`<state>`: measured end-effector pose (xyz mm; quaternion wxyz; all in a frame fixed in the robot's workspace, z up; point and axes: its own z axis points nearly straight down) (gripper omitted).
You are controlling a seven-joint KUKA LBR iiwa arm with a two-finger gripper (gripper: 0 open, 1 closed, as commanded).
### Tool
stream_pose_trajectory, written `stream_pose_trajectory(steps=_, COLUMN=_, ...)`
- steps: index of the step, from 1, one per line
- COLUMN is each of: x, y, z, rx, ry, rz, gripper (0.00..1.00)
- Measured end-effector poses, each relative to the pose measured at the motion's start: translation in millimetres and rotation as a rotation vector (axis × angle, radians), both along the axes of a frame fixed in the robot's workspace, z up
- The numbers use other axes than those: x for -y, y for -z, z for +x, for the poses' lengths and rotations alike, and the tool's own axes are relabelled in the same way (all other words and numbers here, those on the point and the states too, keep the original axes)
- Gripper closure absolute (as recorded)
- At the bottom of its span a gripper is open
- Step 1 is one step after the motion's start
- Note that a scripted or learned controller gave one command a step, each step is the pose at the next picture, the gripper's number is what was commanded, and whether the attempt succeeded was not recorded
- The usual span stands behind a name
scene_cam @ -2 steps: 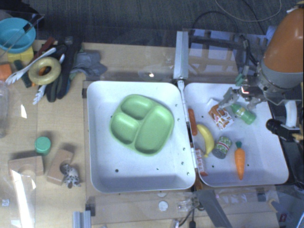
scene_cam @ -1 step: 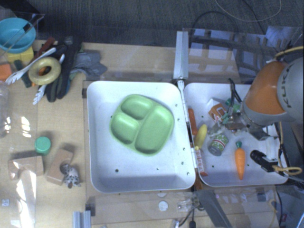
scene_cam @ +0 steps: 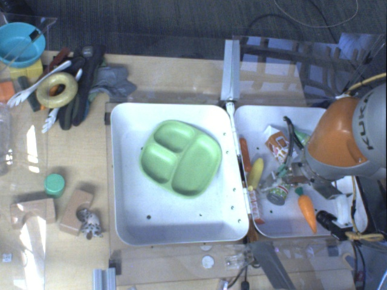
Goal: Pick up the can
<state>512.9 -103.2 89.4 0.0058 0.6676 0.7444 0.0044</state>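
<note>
A: Item one, the left bin [scene_cam: 121,180]?
B: A shallow white bin is recorded on the table [scene_cam: 78,162]. A green divided plate [scene_cam: 180,157] with three compartments is lying near its middle.

A: Item two, the right bin [scene_cam: 266,225]?
B: Several small things are listed here. A can [scene_cam: 278,194] is lying toward the bin's middle, with its round end turned to the camera. A carrot [scene_cam: 307,211] is set just to its right, pointing down the view. A yellow banana-like piece [scene_cam: 256,171] and a thin red piece [scene_cam: 244,153] are placed along the left wall. A red and white packet [scene_cam: 278,145] is found further up.

A: Item three, the arm?
B: The grey arm with its orange band [scene_cam: 337,135] is seen over the right bin. The gripper [scene_cam: 290,177] is located just above and to the right of the can, close to it. Whether it is apart or together cannot be told, as the tip is blurred among the clutter. The can is not seen held.

A: Item four, outside the bins?
B: At the table's left, a blue cup [scene_cam: 21,41], a yellow tape roll [scene_cam: 57,89], a green cap [scene_cam: 54,184] and wooden blocks [scene_cam: 57,210] are noted.
</note>
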Motion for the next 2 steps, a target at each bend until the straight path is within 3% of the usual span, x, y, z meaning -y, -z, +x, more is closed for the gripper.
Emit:
stream_pose_trajectory(steps=1, x=-1, y=-13, z=4, rx=0.012, ry=-0.001, rz=-0.001, gripper=1.0)
stream_pose_trajectory(steps=2, x=-10, y=-135, z=-23, rx=-0.005, ry=0.095, rz=0.001, gripper=1.0)
